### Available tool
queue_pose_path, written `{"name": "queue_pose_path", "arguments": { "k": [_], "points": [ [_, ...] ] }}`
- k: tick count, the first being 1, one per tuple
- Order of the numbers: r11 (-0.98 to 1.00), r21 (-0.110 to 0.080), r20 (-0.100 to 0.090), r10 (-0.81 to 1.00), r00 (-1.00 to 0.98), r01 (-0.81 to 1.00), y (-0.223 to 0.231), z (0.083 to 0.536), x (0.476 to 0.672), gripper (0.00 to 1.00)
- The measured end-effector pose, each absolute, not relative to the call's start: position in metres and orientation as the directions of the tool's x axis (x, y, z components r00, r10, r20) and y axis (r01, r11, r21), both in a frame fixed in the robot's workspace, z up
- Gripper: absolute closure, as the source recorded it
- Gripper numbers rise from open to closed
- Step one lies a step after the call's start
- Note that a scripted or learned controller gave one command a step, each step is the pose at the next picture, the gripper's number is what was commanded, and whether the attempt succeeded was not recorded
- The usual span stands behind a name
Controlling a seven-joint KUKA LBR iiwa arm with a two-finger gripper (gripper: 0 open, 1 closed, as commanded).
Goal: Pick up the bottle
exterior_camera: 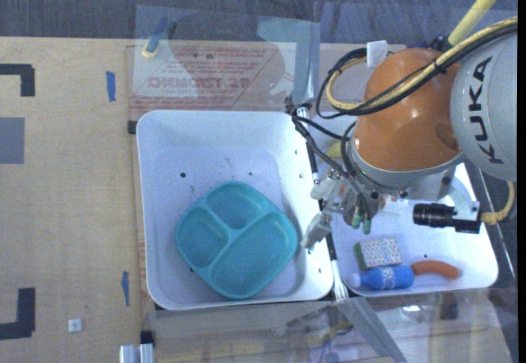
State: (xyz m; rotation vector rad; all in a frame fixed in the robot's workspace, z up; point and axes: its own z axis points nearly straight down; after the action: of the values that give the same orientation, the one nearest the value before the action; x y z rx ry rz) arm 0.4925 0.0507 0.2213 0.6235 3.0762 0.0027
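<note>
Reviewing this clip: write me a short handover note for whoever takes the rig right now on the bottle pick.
Tool: hangs above the divide between the two bins, nothing visibly held; finger state unclear from this view.
Blue bottle: lying on its side near the front edge of the right bin, apart from the tool.
Beside it: a speckled sponge block just behind, an orange carrot-like piece to its right.
Left bin: holds a teal divided plate.
Done: nothing yet, bottle not grasped.
Left: move over the bottle, descend, grip, lift.
</note>
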Motion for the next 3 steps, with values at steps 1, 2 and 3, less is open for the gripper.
{"name": "queue_pose_path", "arguments": {
  "k": [1,2,3],
  "points": [
    [0.983,0.002,-0.002,0.185,-0.983,0.185,0.117,0.126,0.538,0.00],
    [0.913,0.004,-0.005,0.408,-0.913,0.408,0.140,0.160,0.568,0.00],
    [0.742,0.006,-0.009,0.671,-0.742,0.671,0.157,0.093,0.605,0.00]
  ]
}}
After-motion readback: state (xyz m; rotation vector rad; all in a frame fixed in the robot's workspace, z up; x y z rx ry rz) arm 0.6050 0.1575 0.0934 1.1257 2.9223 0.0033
